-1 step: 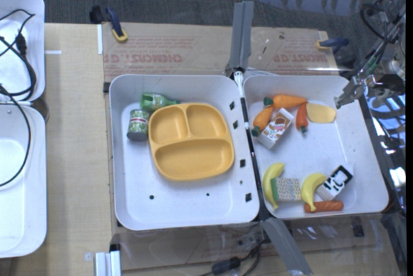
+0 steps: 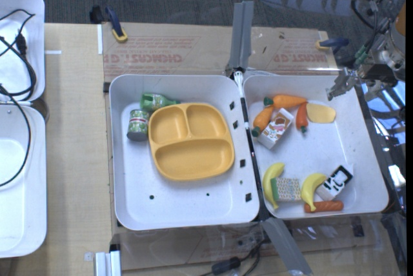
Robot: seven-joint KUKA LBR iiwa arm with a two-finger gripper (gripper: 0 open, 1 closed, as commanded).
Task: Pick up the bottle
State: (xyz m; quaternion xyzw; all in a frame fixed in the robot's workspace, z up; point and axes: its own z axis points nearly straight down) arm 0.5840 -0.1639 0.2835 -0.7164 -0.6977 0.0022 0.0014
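A small green bottle point(image 2: 155, 101) lies on its side in the far left corner of the left bin point(image 2: 126, 204), just beyond the yellow divided plate point(image 2: 191, 140). The gripper point(image 2: 340, 86) hangs over the far right corner of the right bin point(image 2: 364, 158), near a pale yellow chip-shaped piece point(image 2: 321, 114). It is far to the right of the bottle, and nothing shows in its grasp.
A grey-green can point(image 2: 137, 124) stands next to the bottle at the plate's left edge. The right bin holds carrots point(image 2: 288, 101), a juice carton point(image 2: 276, 128), two bananas point(image 2: 271, 181), a black-and-white pack point(image 2: 335, 181) and other toy food. A grey divider point(image 2: 241, 42) runs between the bins.
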